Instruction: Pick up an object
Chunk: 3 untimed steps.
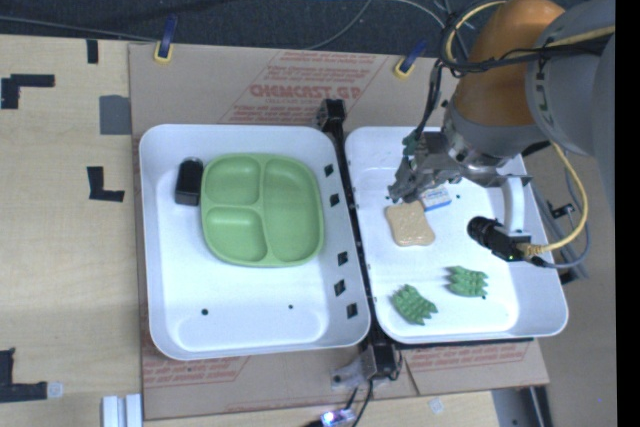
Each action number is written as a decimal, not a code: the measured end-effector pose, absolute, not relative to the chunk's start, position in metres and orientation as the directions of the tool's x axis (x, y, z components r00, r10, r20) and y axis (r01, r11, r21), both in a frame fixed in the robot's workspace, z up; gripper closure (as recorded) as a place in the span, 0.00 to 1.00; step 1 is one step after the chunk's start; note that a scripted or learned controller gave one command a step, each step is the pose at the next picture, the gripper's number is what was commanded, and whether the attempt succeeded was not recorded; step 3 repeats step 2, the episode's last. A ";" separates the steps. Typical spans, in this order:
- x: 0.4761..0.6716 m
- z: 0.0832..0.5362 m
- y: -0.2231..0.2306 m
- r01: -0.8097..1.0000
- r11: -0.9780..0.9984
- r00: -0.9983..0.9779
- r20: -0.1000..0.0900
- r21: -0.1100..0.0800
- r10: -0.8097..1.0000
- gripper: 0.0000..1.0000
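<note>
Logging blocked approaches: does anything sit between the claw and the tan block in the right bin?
Nothing visible does. The claw hangs just above the far edge of the tan block, with bare bin floor around it. The two green pieces lie nearer the camera, apart from the block.

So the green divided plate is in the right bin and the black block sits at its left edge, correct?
Not quite. The camera view shows the green divided plate in the left bin, not the right one. The rest holds: the black block sits at the plate's left edge.
</note>
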State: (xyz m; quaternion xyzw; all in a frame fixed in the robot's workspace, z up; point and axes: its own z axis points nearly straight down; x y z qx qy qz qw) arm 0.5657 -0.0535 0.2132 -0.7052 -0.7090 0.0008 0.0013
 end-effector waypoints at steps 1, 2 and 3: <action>0.555 0.221 0.006 1.000 0.006 -0.006 0.001 -0.002 1.000 1.00; 0.535 0.215 0.065 1.000 0.007 -0.007 0.001 -0.004 1.000 1.00; 0.535 0.215 0.065 1.000 0.007 -0.007 0.001 -0.004 1.000 1.00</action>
